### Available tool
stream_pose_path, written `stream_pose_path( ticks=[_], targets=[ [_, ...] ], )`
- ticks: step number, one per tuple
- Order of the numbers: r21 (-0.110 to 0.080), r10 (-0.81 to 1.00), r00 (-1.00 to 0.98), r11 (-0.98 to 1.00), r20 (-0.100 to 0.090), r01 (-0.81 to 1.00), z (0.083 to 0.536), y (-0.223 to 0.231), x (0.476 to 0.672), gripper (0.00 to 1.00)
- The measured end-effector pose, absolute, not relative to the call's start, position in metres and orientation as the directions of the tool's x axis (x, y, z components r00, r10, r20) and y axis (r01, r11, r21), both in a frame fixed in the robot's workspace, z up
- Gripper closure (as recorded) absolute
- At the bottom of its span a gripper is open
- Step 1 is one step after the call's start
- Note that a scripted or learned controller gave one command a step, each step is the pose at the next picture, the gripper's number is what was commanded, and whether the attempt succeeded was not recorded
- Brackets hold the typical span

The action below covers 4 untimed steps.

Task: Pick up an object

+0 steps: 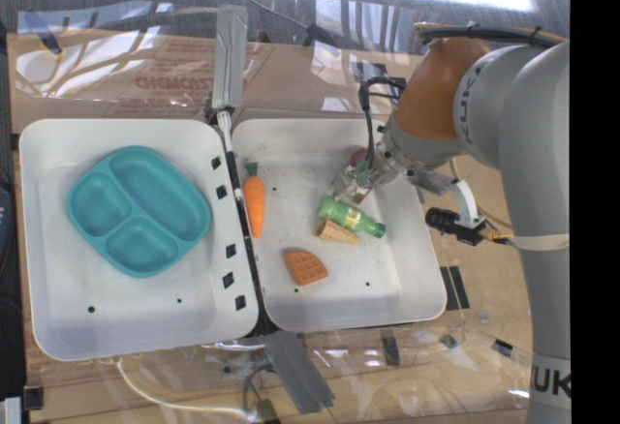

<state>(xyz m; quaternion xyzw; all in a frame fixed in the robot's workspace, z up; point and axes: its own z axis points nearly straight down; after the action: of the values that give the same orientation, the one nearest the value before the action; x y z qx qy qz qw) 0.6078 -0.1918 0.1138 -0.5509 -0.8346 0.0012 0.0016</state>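
Camera view: my gripper [355, 182] low in right bin [407, 291], just above green bottle [351, 218]; finger spread I cannot tell. Bottle, carrot [254, 204], waffle piece [304, 267] all lying on bin floor. Nothing lifted; grasp and raise remain.

Big smooth grey metal robot arm [523, 141] w/ rounded orange band [436, 93] above wrist. Thin black cables [373, 112] loop by wrist; black plug w/ white clip [455, 219] on side. Dark "KU" lettering [552, 381] low on arm.
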Motion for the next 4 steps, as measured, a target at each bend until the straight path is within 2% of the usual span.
stream_pose_path(
  ticks=[1,2,3,4],
  targets=[
    [-0.002,0.869,-0.495,0.495,0.002,0.869,0.091,-0.173,0.557,1.0],
    [0.006,0.854,-0.521,0.521,-0.006,0.853,0.208,-0.15,0.589,1.0],
    [0.0,0.871,-0.491,0.491,-0.003,0.871,0.245,-0.161,0.567,1.0],
    [-0.006,0.945,-0.328,0.328,0.004,0.944,0.179,-0.179,0.57,1.0]
  ],
)
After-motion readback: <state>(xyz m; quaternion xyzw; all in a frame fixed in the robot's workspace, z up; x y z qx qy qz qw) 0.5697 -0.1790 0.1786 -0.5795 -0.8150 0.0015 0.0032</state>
